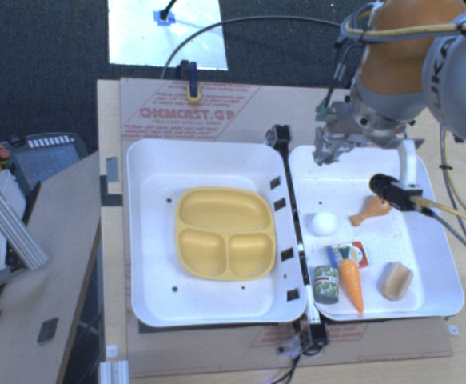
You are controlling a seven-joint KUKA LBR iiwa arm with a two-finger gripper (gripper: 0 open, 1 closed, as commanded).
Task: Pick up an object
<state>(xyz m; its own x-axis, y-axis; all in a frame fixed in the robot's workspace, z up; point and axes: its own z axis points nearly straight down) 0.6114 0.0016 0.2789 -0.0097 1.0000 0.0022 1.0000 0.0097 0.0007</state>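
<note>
My gripper (327, 152) hangs over the far left corner of the right bin (439, 256), with no object under it or in its grasp. Nearer in that bin lie a white ball (324, 223), an orange-brown wooden piece (370, 210), a carrot (351, 285), a small green can (326, 284), a red and blue packet (356, 254) and a tan block (396, 281). The ball lies about a hand's width in front of the gripper. The wooden piece is partly covered by the robot's own fitting.
The left bin (149, 238) holds a yellow divided plate (225, 233) in its middle. A black ridge with clips (290, 214) separates the two bins. The bare far part of the right bin floor lies around the gripper.
</note>
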